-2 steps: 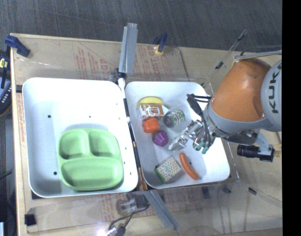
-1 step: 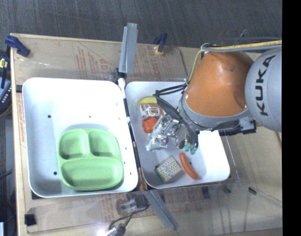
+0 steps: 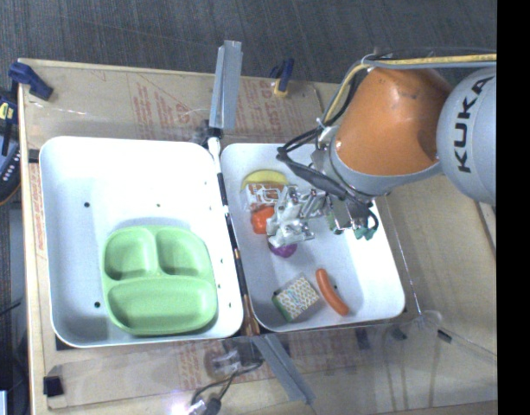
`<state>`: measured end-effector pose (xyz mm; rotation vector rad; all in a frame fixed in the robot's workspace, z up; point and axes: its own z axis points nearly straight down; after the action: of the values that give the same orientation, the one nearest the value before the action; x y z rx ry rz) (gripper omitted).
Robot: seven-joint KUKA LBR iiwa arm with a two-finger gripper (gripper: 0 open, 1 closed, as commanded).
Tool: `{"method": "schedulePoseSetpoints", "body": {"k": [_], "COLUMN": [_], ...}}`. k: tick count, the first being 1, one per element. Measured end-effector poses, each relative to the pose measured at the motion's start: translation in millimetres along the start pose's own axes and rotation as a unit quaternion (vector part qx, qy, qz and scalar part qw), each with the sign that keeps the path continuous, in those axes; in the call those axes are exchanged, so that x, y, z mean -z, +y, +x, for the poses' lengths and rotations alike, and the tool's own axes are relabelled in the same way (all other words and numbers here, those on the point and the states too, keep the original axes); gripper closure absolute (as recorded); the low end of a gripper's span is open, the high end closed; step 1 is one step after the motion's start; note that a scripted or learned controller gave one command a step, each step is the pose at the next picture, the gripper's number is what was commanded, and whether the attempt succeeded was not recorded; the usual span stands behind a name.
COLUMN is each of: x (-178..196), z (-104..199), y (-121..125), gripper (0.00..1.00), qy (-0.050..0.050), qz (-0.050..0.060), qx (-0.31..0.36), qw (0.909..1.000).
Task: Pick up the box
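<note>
The little patterned box [image 3: 296, 297] sat flat near the front of the right bin [image 3: 381, 271], long axis tilted up toward the right, just beside the sausage [image 3: 332, 292], while the gripper [image 3: 290, 223] hovered further back, couldn't tell its state.

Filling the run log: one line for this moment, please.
gripper: over right bin, above purple item | box: lying near front, beside sausage, untouched

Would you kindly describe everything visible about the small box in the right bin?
The box is small and blocky, with a speckled green and pale pattern that looks like printed cardboard. It lies flat and skewed near the front wall of the right bin, just left of the orange sausage. The gripper is above it, apart.
</note>
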<state>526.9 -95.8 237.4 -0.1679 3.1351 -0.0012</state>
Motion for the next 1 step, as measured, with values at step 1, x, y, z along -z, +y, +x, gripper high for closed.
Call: {"method": "schedulePoseSetpoints", "body": {"k": [1], "x": [-54.4], "z": [5.0], "y": [-50.3], "gripper": [1.0], "qy": [0.002], "qz": [-0.001], "qx": [0.157], "qw": [0.9876]}}
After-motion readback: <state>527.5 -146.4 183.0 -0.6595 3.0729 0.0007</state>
